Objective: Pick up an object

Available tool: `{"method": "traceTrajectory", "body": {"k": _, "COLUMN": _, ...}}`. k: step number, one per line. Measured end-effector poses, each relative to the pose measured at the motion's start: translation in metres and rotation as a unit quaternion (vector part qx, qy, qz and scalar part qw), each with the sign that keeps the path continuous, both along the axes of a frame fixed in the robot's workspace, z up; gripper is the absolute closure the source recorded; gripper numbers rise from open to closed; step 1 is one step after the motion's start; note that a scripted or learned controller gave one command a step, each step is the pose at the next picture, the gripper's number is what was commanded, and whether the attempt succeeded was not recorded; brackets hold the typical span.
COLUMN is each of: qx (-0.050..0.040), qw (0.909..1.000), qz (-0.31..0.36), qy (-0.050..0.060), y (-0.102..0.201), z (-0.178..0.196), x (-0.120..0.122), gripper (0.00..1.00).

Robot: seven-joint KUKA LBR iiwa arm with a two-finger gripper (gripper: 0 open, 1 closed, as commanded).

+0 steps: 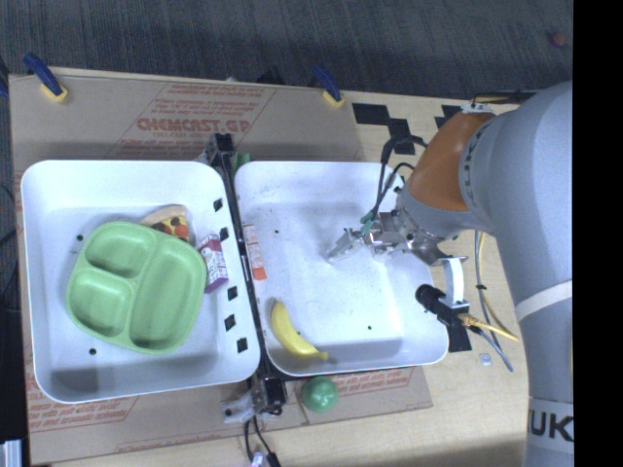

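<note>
Hovering with our gripper [341, 246] fingers spread, we judge the banana [292, 333] lies nearer the camera, lengthwise down-right.

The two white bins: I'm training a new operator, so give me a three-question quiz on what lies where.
1. True or false: the banana lies in the right bin.
2. Which bin holds the green divided plate? A) left B) right
3. Fill in: the green ball sits ____ the bins, on the cardboard.

Key: 1 true; 2 A, the left bin; 3 outside.
</note>
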State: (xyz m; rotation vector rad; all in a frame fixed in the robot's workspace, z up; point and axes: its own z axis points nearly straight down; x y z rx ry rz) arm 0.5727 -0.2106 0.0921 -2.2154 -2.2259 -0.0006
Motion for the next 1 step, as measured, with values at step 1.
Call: {"method": "traceTrajectory", "body": {"k": 1, "qx": -0.0007, "qw": 1.0000, "qz": 0.000, "qy": -0.001, "y": -0.0001, "z": 0.0229, "x": 0.0580, "gripper": 0.00}}
